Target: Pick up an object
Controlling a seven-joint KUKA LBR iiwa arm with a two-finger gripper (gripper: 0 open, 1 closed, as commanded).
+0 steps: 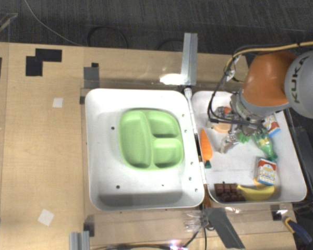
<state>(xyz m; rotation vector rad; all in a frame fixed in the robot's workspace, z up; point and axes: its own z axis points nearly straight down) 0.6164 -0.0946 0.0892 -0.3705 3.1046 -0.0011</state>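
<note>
Several items under arm [274, 79] half hidden, claw [230, 141] state unclear, right bin [298, 184]

A divided plate [150, 138] sits mid left bin [101, 191], while the right bin [298, 184] holds a carrot [205, 146] along its left wall and a banana [256, 191] by its front edge.

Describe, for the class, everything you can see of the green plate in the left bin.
The green plate is a pale green, rounded-square tray that looks like moulded plastic, matte and smooth. Raised ridges split it into three compartments: one long one on the left, two smaller ones on the right. All three hold nothing. It lies flat, right side up, roughly central on the floor of the left bin, turned slightly. It touches only the bin floor.
</note>
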